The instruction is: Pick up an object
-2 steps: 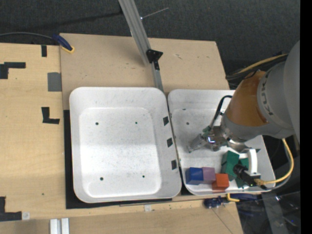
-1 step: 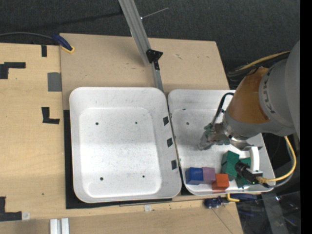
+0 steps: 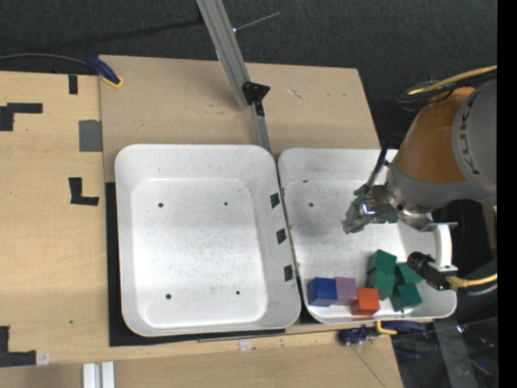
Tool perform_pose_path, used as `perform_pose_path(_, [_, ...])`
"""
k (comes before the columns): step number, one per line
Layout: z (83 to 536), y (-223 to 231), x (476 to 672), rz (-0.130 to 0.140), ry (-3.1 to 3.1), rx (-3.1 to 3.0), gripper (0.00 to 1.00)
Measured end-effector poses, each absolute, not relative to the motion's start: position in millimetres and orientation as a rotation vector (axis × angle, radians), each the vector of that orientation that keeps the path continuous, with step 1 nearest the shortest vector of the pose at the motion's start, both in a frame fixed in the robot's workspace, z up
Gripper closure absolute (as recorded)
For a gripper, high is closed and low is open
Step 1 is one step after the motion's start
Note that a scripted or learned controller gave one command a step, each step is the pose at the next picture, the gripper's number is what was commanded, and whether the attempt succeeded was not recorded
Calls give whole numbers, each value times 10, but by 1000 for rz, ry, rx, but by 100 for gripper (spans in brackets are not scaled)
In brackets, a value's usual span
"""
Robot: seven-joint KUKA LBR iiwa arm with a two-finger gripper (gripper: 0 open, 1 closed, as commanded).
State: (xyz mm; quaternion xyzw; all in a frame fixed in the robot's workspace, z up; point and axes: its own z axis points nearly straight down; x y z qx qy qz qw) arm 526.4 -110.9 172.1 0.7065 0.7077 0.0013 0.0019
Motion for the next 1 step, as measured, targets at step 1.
perform_pose_path(1, [2349,-1139,5287,5,2219,2216,100])
